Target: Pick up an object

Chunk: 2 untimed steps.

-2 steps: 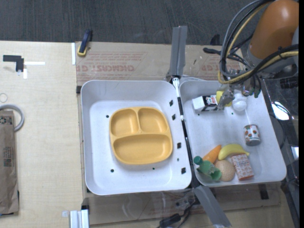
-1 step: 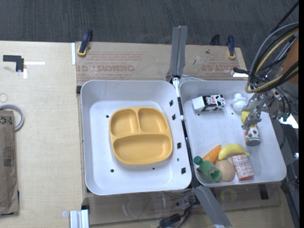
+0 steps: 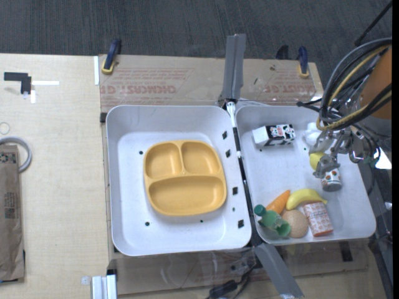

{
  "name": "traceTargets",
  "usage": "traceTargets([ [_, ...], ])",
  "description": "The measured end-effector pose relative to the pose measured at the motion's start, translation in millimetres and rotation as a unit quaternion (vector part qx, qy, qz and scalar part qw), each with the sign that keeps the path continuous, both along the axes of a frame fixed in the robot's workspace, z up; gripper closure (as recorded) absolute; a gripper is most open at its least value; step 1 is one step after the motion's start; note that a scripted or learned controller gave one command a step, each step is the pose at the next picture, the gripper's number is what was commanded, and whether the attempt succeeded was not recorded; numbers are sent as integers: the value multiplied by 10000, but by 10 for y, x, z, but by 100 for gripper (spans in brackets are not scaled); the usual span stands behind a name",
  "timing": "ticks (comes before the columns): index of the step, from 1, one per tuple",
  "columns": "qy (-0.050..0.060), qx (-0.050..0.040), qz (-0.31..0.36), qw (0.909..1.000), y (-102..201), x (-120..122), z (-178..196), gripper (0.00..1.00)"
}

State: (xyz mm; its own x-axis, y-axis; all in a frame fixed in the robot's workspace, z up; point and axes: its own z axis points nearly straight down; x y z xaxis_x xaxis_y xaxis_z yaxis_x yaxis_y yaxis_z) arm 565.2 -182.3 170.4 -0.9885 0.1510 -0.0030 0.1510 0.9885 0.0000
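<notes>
My gripper point(image 3: 326, 159) hangs over the right side of the right bin point(image 3: 293, 167), coming in from the right under a bundle of cables. A small yellow object point(image 3: 315, 161) lies right at its tip, and a small white and orange cup point(image 3: 332, 180) sits just below it. I cannot make out whether anything is held. A black-and-white cow-patterned box point(image 3: 274, 135) lies further left at the back of the bin. At the front lie a banana point(image 3: 305, 197), a carrot point(image 3: 278, 201), a green toy point(image 3: 273, 222), a tan round piece point(image 3: 298, 225) and a red carton point(image 3: 318, 219).
The left bin point(image 3: 124, 217) holds a yellow divided plate point(image 3: 184, 177). A grey post point(image 3: 234, 67) rises behind the wall where the two bins meet. Cardboard point(image 3: 162, 80) lies behind the bins, held by clamps point(image 3: 111, 56). A brown bag point(image 3: 9, 204) rests at the far left of the bench.
</notes>
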Motion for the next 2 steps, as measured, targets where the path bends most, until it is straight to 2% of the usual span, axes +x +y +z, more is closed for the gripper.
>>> traceTargets([
  [1,-8,-2,220,9998,676,32,374,100],
  [2,-8,-3,968,9953,1014,102,502,100],
])
